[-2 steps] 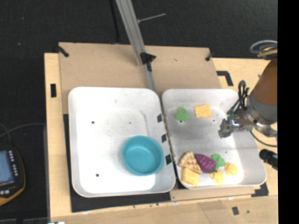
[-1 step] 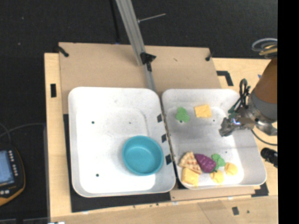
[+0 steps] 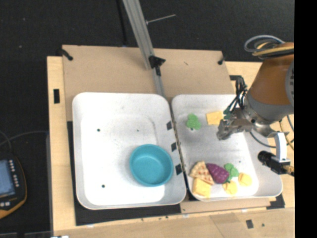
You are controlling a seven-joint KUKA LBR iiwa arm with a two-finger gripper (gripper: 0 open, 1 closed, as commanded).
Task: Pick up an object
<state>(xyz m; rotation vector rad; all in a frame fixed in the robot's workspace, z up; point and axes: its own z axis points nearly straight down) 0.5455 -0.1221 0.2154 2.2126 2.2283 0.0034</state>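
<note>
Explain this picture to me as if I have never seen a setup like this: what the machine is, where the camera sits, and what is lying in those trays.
One camera looks down at a slant on a bench. The grey and orange machine at the right is a robot arm; its gripper hangs over the right white bin. That bin holds a green toy and a yellow block near the gripper, plus a pile of small toy foods at its near edge. The left white bin holds a blue bowl. I see nothing between the gripper's fingers.
</note>
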